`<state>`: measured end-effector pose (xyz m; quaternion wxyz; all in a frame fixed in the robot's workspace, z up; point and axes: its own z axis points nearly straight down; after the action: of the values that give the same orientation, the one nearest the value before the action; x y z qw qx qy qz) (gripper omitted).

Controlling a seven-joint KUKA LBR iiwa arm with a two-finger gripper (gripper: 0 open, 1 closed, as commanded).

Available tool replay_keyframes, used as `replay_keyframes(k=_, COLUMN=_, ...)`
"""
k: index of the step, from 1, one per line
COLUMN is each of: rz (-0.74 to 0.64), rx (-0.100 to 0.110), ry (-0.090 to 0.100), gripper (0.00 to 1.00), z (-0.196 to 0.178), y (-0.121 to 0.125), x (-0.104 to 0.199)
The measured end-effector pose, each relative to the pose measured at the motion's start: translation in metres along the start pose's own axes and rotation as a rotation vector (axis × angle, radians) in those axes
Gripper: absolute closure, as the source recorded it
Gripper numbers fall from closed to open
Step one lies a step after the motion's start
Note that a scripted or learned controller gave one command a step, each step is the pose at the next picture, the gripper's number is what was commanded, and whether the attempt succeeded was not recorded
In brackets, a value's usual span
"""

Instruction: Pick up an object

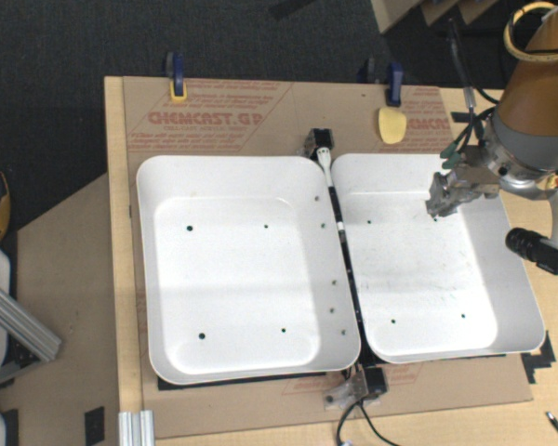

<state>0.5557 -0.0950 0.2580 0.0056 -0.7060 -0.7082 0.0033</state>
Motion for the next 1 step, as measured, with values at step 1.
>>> replay_keyframes(k=1, rz=-0.005, rx=-0.026, ry=-0.002, gripper=1.0, z=-0.1099, y=-0.0009, x=0.0603)
